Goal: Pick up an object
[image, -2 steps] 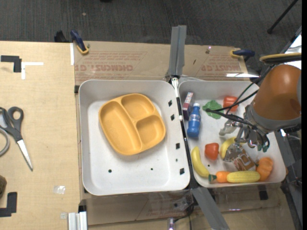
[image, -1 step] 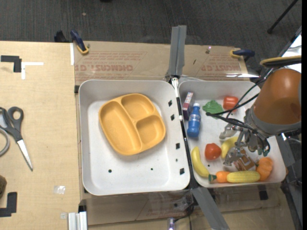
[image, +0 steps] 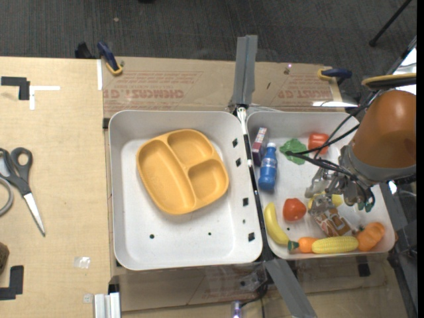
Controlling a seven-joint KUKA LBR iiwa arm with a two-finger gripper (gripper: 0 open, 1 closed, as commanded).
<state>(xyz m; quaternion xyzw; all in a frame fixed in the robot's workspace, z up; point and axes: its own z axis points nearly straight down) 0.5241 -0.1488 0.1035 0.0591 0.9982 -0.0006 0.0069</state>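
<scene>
Gripper [image: 329,192] low in the right bin [image: 311,118], hanging from the grey arm with its orange band [image: 392,132]. Finger spread impossible to tell from above: metal parts and cables blur together. Sits just over a brown packet [image: 331,222], with a yellow piece showing beside it; contact with either unclear. Nothing plainly pinched.

Around it in the same bin: red tomato [image: 294,209] just to its left, blue bottle [image: 267,167] against the left wall, small purple and white box [image: 259,138] above the bottle, green leafy thing [image: 292,151] near the top, red-orange block [image: 318,140] beside it. Along the bottom edge, banana [image: 274,224], corn cob [image: 334,245], carrot [image: 305,245], and another orange thing [image: 371,236] in the right corner.

Left bin [image: 126,204] holding a yellow divided plate [image: 182,171], tilted slightly, three compartments.

Both bins side by side on brown cardboard [image: 172,85], held with blue clamps [image: 110,57] at the top. To the left, pale wooden bench [image: 53,177] with scissors [image: 25,184] lying flat and black tape marks [image: 16,85]. Dark grey carpet [image: 199,12] beyond the bench.
</scene>
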